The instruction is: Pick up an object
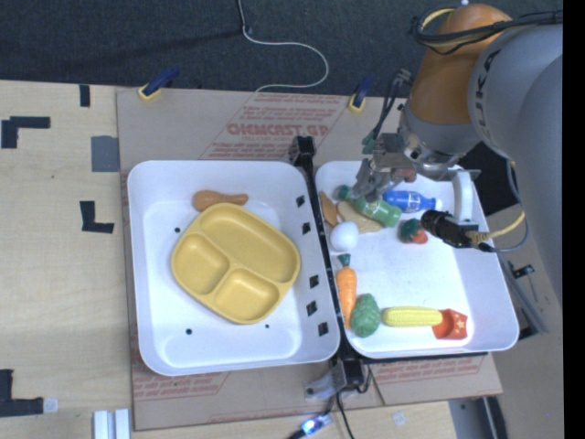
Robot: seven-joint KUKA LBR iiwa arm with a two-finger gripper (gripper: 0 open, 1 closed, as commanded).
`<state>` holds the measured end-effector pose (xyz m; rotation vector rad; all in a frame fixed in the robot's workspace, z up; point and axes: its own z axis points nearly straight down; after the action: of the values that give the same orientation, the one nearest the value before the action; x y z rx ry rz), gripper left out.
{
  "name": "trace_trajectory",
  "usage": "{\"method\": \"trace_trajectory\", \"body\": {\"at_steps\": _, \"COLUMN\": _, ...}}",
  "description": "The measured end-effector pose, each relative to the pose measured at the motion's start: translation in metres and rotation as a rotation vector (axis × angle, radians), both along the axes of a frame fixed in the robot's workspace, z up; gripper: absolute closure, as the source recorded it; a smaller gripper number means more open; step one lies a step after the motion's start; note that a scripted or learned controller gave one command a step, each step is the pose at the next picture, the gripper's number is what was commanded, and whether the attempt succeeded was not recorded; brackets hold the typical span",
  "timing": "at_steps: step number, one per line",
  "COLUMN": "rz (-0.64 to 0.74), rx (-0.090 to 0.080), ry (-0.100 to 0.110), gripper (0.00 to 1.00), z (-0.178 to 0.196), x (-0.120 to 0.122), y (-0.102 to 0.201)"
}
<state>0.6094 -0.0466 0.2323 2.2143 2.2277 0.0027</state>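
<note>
tool: the tool is low over the far left of the right bin; whether it is apart or clamped, i cannot tell.
target: green object just beneath it, beside the blue bottle.
progress: nothing visibly lifted; the grasp and raise are left.
crowding: white ball and carrot lie near; yellow tray sits in the left bin.

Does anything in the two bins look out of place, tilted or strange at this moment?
Only small things. The yellow tray lies turned at an angle in the left bin, and a drumstick lies outside it, by its far edge. In the right bin the toys crowd along its left and near sides. Nothing looks spilled or broken.
</note>
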Motion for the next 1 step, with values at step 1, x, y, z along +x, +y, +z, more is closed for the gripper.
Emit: {"method": "trace_trajectory", "body": {"at_steps": 1, "rz": -0.003, "rx": -0.002, "ry": 0.003, "gripper": 1.0, "z": -0.0152, "x": 0.0164, "y": 0.0266}}
